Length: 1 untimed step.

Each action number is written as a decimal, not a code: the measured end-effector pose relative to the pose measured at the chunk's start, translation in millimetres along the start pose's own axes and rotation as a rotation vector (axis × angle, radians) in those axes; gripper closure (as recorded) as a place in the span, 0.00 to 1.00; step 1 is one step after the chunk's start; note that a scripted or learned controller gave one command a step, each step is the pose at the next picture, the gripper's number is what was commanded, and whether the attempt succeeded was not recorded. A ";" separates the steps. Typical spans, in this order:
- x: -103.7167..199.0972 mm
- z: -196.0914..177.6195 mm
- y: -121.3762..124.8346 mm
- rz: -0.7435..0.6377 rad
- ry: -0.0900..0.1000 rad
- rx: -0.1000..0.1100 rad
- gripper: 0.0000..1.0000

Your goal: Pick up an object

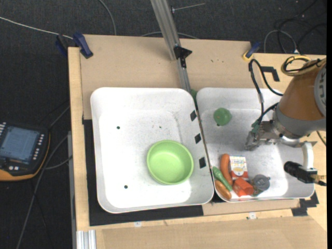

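Note:
My gripper [252, 140] hangs low over the middle of the right bin [236, 105], under the orange band of the arm [303, 100]. No object shows between its fingertips. A small green ball [222, 116] lies to its upper left. Toward the bin's front lie a carrot [224, 166], a small white and orange box [238, 165], a red piece [242, 186] and a grey round object [260, 181], all packed close together. A light green bowl [170, 162] stands in the left bin [129, 113], near its front right corner.
A slanted metal pole [167, 22] crosses the back of the bench above the wall between the bins. Black cables [262, 95] trail along the arm over the right bin's back edge. A teach pendant [21, 149] lies off the bench at the left.

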State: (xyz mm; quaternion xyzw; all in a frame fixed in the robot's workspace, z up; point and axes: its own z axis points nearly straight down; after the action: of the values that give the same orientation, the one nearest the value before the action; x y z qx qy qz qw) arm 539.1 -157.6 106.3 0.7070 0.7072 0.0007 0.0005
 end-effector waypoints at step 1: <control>-6.4 -49.8 -6.5 0.001 -0.001 -0.003 1.00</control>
State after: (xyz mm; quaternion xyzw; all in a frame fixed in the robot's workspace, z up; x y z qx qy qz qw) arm 532.6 -164.0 156.1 0.7072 0.7070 0.0012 0.0021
